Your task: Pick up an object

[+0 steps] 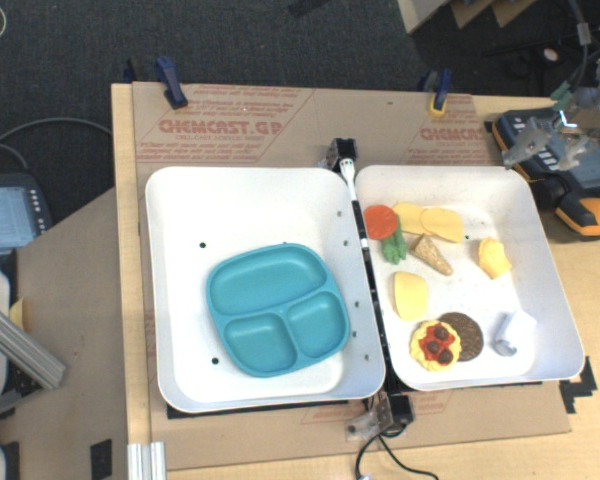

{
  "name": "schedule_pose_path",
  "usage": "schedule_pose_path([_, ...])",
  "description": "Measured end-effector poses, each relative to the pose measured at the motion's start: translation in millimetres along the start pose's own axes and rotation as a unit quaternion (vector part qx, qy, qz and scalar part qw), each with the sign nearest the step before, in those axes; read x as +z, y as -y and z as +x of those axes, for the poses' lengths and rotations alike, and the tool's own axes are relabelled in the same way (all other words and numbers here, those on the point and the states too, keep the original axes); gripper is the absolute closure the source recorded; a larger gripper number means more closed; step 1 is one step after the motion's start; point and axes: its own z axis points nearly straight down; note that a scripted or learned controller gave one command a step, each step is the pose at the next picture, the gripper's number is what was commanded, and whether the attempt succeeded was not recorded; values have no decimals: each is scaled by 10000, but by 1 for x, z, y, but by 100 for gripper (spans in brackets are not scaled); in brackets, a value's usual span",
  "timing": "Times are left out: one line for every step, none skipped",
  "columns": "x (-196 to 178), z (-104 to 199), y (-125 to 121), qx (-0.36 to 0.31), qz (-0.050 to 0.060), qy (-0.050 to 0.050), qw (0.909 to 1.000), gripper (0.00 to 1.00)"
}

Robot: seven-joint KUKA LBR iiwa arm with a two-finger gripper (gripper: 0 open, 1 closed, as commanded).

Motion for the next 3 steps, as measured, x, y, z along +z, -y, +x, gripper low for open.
schedule_pose_path([-167, 40, 68, -20, -77, 14, 10000, 0])
schedule_pose_path([-168, 39, 66, -10, -35, 20, 10000, 100])
schedule_pose_path([-117, 66, 127, 0, 26, -9, 10000, 100])
